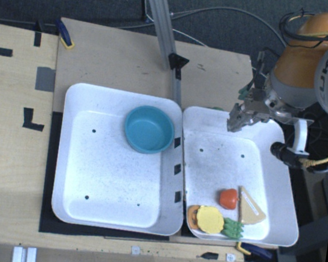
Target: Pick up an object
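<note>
nothing picked yet, i judge: my gripper (pixel 236 125) hovers at the right white bin's (pixel 220 160) far edge, grip state unclear. the small round red object (pixel 228 198) lies well below it, untouched.

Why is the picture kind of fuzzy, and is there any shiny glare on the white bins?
In the camera view the whole image is soft and a bit grainy, so the small toys near the right bin's front corner look smudgy; the gripper is blurry too. The light is even, with no strong glare on the left bin, and only a faint shadow beside the blue bowl.
</note>
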Controlling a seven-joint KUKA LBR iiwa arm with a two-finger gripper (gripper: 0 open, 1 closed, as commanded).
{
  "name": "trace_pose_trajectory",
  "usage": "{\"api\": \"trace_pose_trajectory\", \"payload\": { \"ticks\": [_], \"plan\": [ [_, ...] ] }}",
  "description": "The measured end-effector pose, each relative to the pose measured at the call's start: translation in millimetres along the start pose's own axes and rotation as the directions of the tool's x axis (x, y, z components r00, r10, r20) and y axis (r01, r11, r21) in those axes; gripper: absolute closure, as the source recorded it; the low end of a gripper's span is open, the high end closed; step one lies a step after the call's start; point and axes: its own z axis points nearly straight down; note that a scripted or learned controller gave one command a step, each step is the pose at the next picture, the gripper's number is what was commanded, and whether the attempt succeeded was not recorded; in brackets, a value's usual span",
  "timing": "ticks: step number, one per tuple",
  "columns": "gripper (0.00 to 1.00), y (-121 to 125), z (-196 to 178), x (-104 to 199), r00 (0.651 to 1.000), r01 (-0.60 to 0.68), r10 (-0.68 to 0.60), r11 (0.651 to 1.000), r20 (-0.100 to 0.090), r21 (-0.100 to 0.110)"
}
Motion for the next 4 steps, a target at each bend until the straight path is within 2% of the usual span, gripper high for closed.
{"api": "trace_pose_trajectory", "payload": {
  "ticks": [1, 2, 3, 4],
  "plan": [
    [1.0, -31.9, 12.5, 44.1, 1.0, 0.0, 0.0, 1.0, 0.0, 0.001],
    [1.0, -62.2, 3.0, 84.5, 1.0, 0.001, -0.001, 1.0, 0.0, -0.001],
    [1.0, -85.9, 12.8, 121.2, 1.0, 0.0, 0.0, 1.0, 0.0, 0.001],
    [1.0, -115.3, 3.2, 169.6, 1.0, 0.002, -0.002, 1.0, 0.0, -0.001]
  ]
}}
